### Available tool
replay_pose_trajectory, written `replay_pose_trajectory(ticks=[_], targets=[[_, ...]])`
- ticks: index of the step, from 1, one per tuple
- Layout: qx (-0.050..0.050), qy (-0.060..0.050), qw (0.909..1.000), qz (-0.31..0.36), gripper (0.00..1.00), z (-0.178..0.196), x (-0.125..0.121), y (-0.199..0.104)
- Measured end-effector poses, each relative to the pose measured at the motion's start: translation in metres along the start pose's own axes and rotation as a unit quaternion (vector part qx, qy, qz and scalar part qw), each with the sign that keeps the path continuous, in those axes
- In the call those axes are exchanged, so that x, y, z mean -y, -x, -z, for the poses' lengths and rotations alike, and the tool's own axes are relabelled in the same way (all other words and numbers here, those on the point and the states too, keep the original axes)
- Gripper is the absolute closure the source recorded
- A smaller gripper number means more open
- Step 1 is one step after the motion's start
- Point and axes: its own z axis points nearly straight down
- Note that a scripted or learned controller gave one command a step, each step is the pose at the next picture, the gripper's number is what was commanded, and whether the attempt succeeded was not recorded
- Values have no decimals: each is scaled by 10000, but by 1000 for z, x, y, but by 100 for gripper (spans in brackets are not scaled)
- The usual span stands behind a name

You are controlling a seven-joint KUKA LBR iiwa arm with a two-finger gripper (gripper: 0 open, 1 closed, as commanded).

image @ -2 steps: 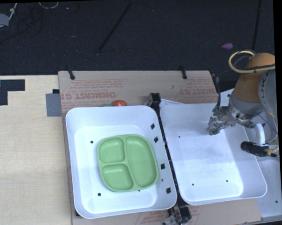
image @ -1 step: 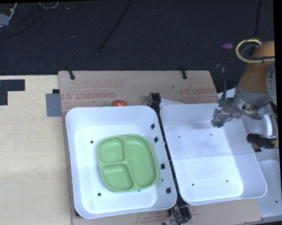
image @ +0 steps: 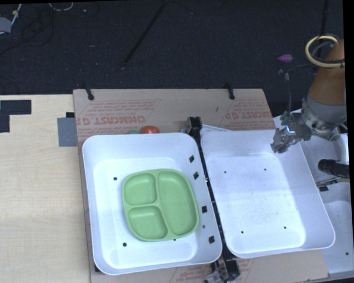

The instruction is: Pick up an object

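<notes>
While the arm (image: pixel 329 78) sits off at the far right, well away from the tray (image: pixel 160 204), we log the task as not yet begun in earnest: nothing is lifted, and the approach step is all that is in hand.

Item one, the tray: pale green, three compartments, lying flat in the left bin (image: pixel 102 165), a little below that bin's middle. Its outline is a rounded rectangle, only slightly longer than wide; we judge its long axis to run from its near-left corner up toward its far-right corner, at a small tilt to the bin's walls. One long compartment lies along its right side, two smaller ones stacked on its left.

Item two, the gripper (image: pixel 281 143): right of the tray, above the far right corner of the right bin (image: pixel 269 245), nothing visibly held. We cannot tell how wide it stands; it is too small and dark against the rim.

Item three, a small red and green thing (image: pixel 148 130): beyond the tray, behind the left bin's far wall, on the cardboard (image: pixel 164 109). Half hidden; we do not name it.

Next move, in our judgement: carry the gripper left across the divider (image: pixel 205 189) to the tray, then come down on an edge or a ridge between compartments, since the flat, shallow body offers little else to pinch. A slip off the thin rim is the likely failure.
</notes>
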Motion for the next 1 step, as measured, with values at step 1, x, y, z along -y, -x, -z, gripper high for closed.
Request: replay_pose_trajectory(ticks=[1], targets=[[0,1,10000,-1,100,43,-2,-4]])
